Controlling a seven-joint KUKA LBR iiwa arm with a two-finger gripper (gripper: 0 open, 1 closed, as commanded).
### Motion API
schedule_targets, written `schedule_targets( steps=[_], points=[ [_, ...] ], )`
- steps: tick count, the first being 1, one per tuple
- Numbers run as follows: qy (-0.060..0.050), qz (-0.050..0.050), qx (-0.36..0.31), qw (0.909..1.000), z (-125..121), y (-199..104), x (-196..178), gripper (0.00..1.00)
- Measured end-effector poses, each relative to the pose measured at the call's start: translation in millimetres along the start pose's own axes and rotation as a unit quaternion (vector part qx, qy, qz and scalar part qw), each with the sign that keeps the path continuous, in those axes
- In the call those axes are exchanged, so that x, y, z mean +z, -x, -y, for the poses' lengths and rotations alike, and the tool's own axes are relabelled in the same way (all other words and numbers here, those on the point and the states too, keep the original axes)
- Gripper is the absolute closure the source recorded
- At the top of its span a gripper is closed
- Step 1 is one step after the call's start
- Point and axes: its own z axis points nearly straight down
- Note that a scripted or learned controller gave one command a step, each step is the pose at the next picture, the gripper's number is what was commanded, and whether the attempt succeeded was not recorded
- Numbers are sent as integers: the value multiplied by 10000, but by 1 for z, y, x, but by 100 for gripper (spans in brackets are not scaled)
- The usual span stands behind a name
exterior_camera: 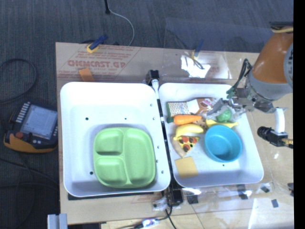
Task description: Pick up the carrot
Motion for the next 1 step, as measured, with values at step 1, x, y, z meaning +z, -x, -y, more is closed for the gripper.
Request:
schedule_targets(
  steps=[1],
  points=[
    [35, 18, -492, 9988, -14, -57, 104, 0]
  ],
)
